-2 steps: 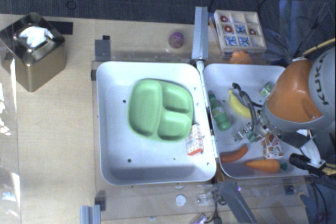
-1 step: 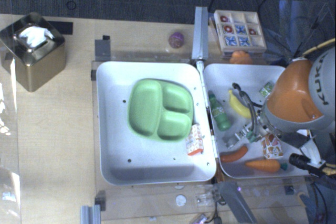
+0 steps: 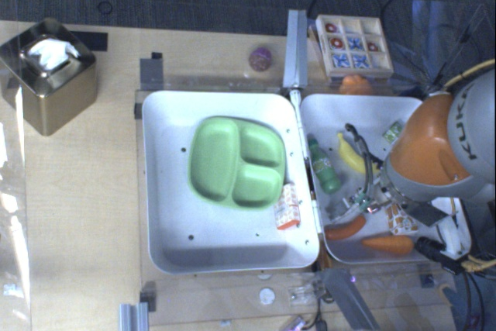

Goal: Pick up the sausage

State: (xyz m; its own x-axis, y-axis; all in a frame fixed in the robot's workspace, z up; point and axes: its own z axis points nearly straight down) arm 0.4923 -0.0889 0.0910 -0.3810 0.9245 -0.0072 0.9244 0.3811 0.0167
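Reddish-brown curved sausage (image 3: 346, 229) lying near the front wall of the right shallow white bin (image 3: 332, 250), beside an orange carrot-shaped piece (image 3: 387, 245). Tool (image 3: 364, 200) low, just above the sausage, nothing seen gripped; finger spread impossible to tell. Green divided plastic plate (image 3: 236, 160) in the left bin (image 3: 167, 244).

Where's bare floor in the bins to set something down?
Left bin: bare strips left of and below the green tray; a small carton sits at its lower right. Right bin: crowded with green bottle, banana, sausage, carrot and the arm.
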